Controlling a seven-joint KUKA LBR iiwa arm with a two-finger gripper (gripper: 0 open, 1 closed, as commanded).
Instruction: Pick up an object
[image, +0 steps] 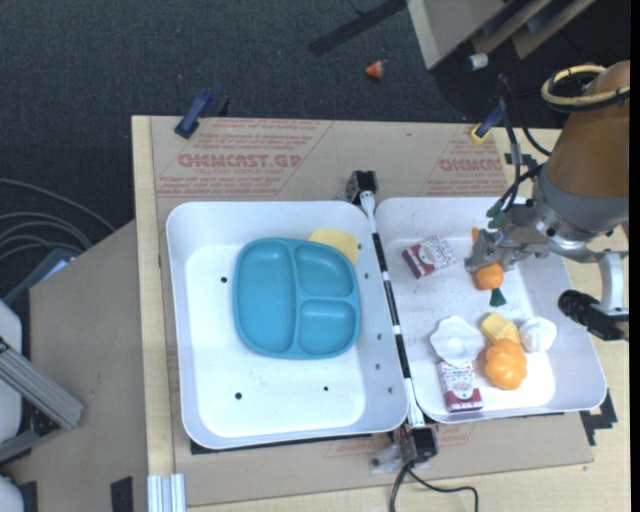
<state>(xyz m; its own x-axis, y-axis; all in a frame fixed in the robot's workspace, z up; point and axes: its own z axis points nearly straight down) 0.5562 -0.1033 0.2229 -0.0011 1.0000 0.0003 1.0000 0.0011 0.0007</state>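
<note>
Camera view: bench board (250, 150) reads "CHEMCAST GP"; carton (429, 256) labels illegible.

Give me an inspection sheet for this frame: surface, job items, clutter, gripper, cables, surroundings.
Surface: bench with two white bins, left bin and right bin, side by side.
Job items: right bin holds red packet, carton, white cup, orange fruit, yellow piece, small orange piece.
Clutter: blue tray in left bin, yellow item at its far edge.
Gripper: gripper low over right bin, at the small orange piece; grasp cannot be told.
Cables: cable at the near edge; cables on the floor.
Surroundings: dark carpet, blue clamp.
</note>
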